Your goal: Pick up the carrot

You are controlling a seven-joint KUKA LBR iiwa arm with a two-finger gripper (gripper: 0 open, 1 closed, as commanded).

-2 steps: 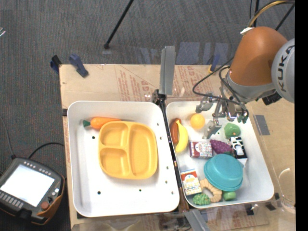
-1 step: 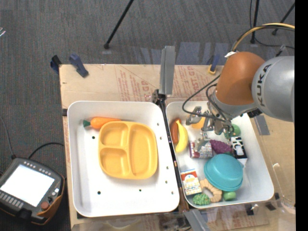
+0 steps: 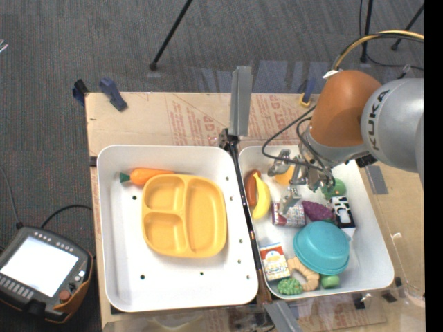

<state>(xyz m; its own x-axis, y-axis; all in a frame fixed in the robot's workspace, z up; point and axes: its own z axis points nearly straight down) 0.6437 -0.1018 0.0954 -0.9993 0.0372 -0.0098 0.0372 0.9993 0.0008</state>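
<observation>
Camera view, read from the left: a tablet (image 3: pixel 43 272) lies on the floor at about eight o'clock, its cable trailing away behind it. Next comes the left bin (image 3: pixel 114 268), and in it the carrot (image 3: pixel 147 176) lies flat along the far side, at roughly eleven o'clock within that bin, its green top pointing to nine o'clock. The orange body touches the far edge of the yellow divided plate (image 3: pixel 185 214), which sits in the middle of the same bin.

Across the divider, in the right bin (image 3: pixel 377 254), a banana (image 3: pixel 261 198) rests against the near-left wall beside a brown item I cannot identify. A small carton (image 3: pixel 274 261) stands toward six o'clock, with a cookie-like piece (image 3: pixel 304 274) and green bits just beside it. An upturned teal bowl (image 3: pixel 321 247) sits at about five o'clock, and a purple item (image 3: pixel 316 210) lies just above it next to a red and white packet (image 3: pixel 290 215).

My gripper (image 3: pixel 299 185) hangs over the far half of the right bin, well apart from the carrot, pointing down toward the packet. Whether its tips are spread or closed I cannot tell; the linkage and cables clutter the sight. My orange band (image 3: pixel 342 109) and grey arm (image 3: pixel 401 120) reach in from three o'clock.
</observation>
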